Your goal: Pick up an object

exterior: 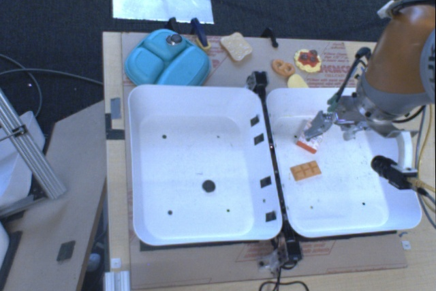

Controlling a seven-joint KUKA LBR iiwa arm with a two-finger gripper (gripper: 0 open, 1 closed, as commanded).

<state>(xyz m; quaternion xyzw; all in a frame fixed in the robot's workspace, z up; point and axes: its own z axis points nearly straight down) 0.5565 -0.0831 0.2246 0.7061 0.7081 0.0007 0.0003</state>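
Right bin (pixel 402 215): holds one orange waffle piece (pixel 305 170) near its middle. Gripper (pixel 312 136) poised just above-right of the waffle, over a small red-and-white item (pixel 306 144); finger state: cannot tell.

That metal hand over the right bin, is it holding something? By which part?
Cannot be told: the hand sits over a small orange-and-white object in the right bin, but no grip is visible.
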